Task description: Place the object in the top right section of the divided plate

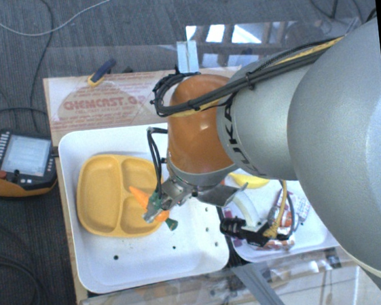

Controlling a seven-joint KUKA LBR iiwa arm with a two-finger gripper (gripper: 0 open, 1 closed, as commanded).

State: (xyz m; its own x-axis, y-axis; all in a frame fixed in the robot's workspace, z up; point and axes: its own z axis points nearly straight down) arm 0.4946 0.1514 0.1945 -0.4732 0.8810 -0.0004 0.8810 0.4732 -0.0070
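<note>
1. From the overhead camera I see the arm [298, 136] reaching in from the right, its grey bulk and orange band covering much of the right bin [316, 236].
2. The hand [157, 210] sits over the left bin [148, 262], at the right-hand edge of the divided plate [106, 192].
3. An orange carrot-shaped object [141, 195] lies at the hand, over the plate's right compartment; a second orange piece shows just below the fingertips at the plate's rim.
4. Whether the object sits between the fingers or only beside them I cannot tell; I cannot tell whether the hand is released or clenched.
5. A small green piece [171, 223] lies on the bin floor just beside the plate's lower right rim, below the hand.
6. The plate is yellow, with three compartments, and rests in the left half of the left bin.
7. The right bin holds mixed items, among them a yellow one [251, 179] near the arm; most are partly hidden.
8. A pendant controller [17, 163] lies on the floor left of the counter [102, 100].
</note>
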